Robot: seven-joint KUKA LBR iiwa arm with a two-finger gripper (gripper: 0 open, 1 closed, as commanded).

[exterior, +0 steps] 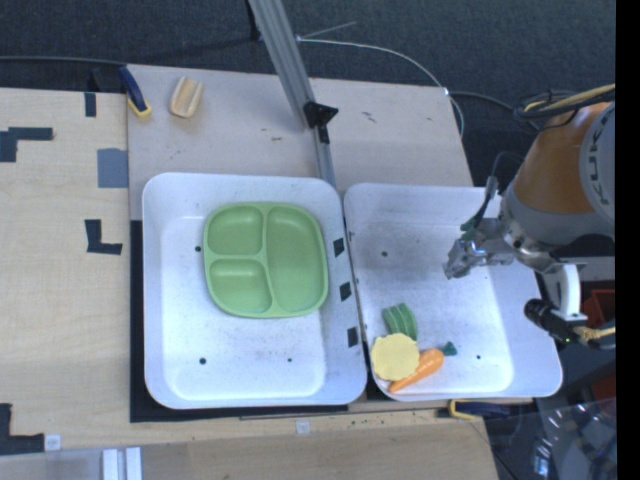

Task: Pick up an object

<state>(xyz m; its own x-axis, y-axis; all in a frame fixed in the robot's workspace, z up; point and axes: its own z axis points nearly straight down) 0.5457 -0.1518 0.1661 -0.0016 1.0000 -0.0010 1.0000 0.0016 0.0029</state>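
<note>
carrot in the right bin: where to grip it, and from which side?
Grip the carrot across its orange body near the middle, coming straight down. It lies flat and slanted, leafy end up-right, tip down-left against the yellow piece and close to the bin's front wall. Probably set the fingers across its long axis; the right end has more free floor. The gripper is above the bin's middle.

Carrot [421, 367], yellow disc [395, 354], green piece [401, 320] clustered, right bin's near-left corner.

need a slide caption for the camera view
KUKA gripper above the right bin; carrot, yellow slice, green vegetable at its front-left corner; green divided plate in left bin.
</note>
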